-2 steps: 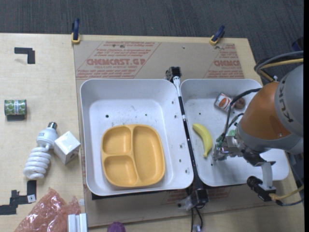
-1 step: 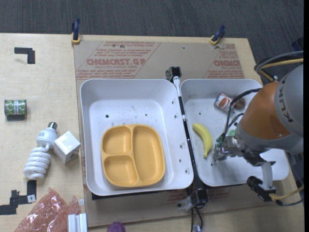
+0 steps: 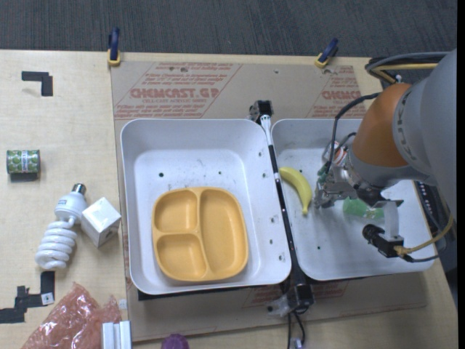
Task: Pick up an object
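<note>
A yellow banana (image 3: 298, 187) lies in the right bin (image 3: 320, 257), near its left wall. A green object (image 3: 361, 209) rests further right in the same bin, partly hidden by the arm. My gripper (image 3: 328, 193) hangs low over the right bin, just right of the banana and left of the green object. Its fingertips are dark and small against the bin floor. The grey arm with its orange band (image 3: 378, 133) covers the bin's upper right part.
The left bin (image 3: 138, 166) holds a yellow divided tray (image 3: 200, 233). On the bench to the left lie a spiral light bulb (image 3: 59, 231), a white cube (image 3: 100, 221), a green can (image 3: 23, 162) and a red mesh bag (image 3: 69, 318). A cable connector (image 3: 385, 240) hangs beside the gripper.
</note>
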`<state>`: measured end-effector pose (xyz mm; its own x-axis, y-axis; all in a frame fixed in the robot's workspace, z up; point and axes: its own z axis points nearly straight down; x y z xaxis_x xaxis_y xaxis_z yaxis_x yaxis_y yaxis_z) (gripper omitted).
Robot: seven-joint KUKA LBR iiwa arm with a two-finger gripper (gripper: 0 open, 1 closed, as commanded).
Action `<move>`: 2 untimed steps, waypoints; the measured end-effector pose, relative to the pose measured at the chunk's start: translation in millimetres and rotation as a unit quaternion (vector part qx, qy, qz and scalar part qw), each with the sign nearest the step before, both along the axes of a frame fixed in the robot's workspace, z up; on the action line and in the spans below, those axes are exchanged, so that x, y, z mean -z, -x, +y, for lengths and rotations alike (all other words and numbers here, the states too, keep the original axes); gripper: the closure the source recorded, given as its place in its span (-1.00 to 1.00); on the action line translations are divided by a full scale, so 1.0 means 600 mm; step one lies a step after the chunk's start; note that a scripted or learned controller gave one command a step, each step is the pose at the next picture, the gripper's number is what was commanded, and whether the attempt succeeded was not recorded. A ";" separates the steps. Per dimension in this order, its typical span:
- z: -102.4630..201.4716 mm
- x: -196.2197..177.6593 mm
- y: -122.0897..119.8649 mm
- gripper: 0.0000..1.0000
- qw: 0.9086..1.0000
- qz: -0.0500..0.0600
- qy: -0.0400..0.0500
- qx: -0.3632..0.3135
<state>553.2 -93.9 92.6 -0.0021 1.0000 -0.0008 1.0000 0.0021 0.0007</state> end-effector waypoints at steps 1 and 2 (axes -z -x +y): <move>-0.027 0.001 0.083 -1.00 1.000 0.001 0.000 0.001; -0.002 0.001 0.126 -1.00 1.000 0.001 -0.001 0.002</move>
<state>477.5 -95.2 92.2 0.0023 1.0000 0.0003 1.0000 -0.0023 -0.0004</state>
